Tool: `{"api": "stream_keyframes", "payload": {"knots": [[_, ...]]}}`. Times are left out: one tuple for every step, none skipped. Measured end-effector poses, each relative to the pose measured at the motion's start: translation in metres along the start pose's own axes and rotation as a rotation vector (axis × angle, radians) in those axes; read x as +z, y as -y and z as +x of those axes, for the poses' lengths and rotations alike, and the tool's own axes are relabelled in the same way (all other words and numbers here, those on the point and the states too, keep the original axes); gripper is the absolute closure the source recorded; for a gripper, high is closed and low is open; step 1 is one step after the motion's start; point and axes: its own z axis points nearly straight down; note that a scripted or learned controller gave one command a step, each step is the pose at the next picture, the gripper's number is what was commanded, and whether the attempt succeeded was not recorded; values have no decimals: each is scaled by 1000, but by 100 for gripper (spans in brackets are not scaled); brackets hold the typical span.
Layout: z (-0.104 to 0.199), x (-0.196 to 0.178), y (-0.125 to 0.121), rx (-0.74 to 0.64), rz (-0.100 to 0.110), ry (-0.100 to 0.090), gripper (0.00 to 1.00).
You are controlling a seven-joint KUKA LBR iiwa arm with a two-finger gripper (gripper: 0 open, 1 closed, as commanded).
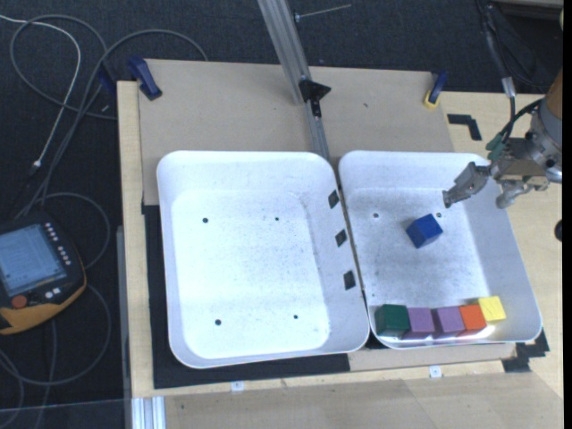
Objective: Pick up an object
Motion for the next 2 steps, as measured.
{"api": "stream_keyframes", "payload": {"knots": [[-24, 183, -29, 1, 10, -2, 0], [22, 84, -29, -5, -9, 1, 0]]}}
